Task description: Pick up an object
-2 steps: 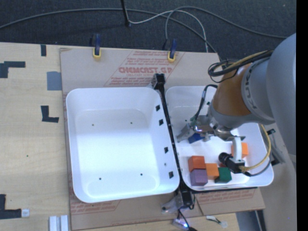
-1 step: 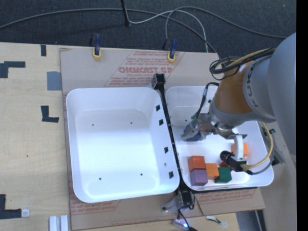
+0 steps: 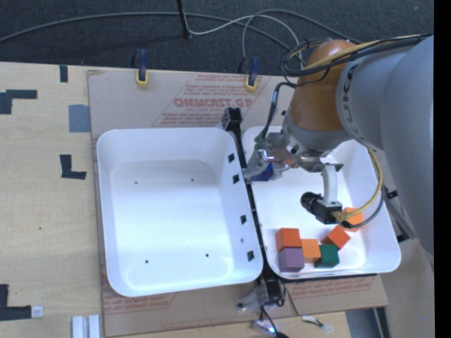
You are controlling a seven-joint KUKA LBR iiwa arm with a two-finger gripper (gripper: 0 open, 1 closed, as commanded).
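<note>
- The grey arm's two-finger gripper [image 3: 262,162] sits low in the right shallow white plastic bin [image 3: 377,259], against the divider wall; whether it is clenched cannot be told.
- A small blue object [image 3: 259,174] shows just beneath it.
- Orange, purple and green blocks [image 3: 308,248] cluster at that bin's near edge.

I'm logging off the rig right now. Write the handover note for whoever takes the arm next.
Gripper: low at the far left side of the right bin, beside the divider; a small blue object sits right at it. Whether that is grasped cannot be judged.
Objects: orange block, purple block, light orange block, green block and another orange block, clustered at the right bin's near edge.
Done: no lift confirmed.
Left: secure one object and raise it.
</note>
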